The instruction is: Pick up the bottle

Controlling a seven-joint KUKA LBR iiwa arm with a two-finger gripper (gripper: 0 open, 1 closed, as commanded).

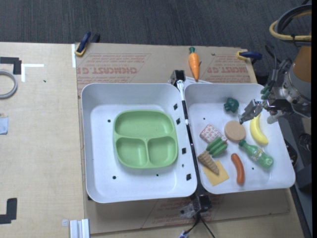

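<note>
Two white bins sitting side by side: left bin point(94, 148) holding a green divided plate point(145, 138); right bin point(277, 177) carrying broccoli point(231, 104), cookie point(235, 131), banana point(257, 131), sausage point(238, 168) and the bottle point(256, 152), lying lower right. Tool point(249, 112) hovering above the cookie, fingers parted, gripping nothing.

A green three-compartment plastic plate point(145, 144) lay in the left white bin point(94, 133); a toy carrot point(193, 63) rested on brown cardboard point(124, 66) behind the bins.
</note>
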